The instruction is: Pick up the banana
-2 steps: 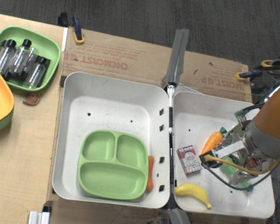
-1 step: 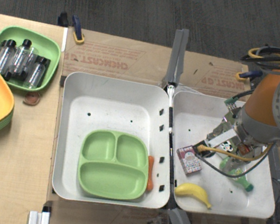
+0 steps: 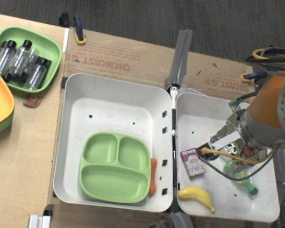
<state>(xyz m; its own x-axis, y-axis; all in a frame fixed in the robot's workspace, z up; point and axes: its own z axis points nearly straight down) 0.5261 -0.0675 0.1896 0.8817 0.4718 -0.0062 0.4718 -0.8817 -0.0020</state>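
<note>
Banana (image 3: 197, 197) lies free in the right bin (image 3: 260, 202), near its front

You see the banana (image 3: 197, 197) in the right bin (image 3: 263, 205), on the white floor close to the near wall, toward the bin's left corner. It is yellow, whole and not peeled, lightly curved. It lies flat on its side, its ends pointing left and right.

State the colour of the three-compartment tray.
The three-compartment tray is light green; the camera view shows it best.
</note>
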